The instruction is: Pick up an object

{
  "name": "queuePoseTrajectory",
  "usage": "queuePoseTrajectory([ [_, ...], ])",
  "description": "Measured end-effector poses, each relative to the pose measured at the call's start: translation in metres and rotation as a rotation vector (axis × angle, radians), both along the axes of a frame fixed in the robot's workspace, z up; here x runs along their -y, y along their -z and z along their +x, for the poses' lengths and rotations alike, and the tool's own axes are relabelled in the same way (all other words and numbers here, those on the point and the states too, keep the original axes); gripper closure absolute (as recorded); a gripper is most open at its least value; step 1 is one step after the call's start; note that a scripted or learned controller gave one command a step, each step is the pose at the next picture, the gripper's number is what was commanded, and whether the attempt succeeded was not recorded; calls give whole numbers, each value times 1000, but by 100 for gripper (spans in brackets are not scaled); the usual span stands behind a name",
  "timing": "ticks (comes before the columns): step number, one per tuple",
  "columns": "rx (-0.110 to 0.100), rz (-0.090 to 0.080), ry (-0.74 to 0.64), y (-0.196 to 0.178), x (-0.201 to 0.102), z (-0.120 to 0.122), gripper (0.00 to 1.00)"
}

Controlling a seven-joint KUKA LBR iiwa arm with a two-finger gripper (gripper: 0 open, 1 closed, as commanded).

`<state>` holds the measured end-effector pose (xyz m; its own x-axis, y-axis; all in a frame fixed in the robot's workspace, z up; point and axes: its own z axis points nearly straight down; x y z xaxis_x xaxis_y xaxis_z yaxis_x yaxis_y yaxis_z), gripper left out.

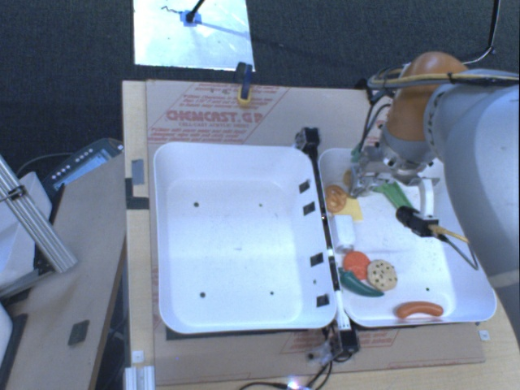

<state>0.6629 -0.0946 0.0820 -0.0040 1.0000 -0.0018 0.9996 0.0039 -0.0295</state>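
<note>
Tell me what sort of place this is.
Most likely a robotics lab set up for grasping trials. A grey arm reaches over two white bins on a bench, the right bin holds toy food such as a cookie and a sausage, and loose cables run about.

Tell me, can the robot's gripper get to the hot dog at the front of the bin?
Probably yes. The hot dog lies alone on the right bin's floor with nothing on top, while the gripper hangs over the bin's far end.
</note>
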Motion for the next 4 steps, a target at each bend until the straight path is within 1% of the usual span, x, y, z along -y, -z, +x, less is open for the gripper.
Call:
queuePoseTrajectory([
  [1, 45, -1, 4, -212, 11, -54, 100],
  [2, 20, 3, 4, -73, 24, -67, 100],
  [3, 27, 4, -1, 1, -9, -73, 100],
  [4, 49, 0, -3, -172, -19, -35, 100],
])
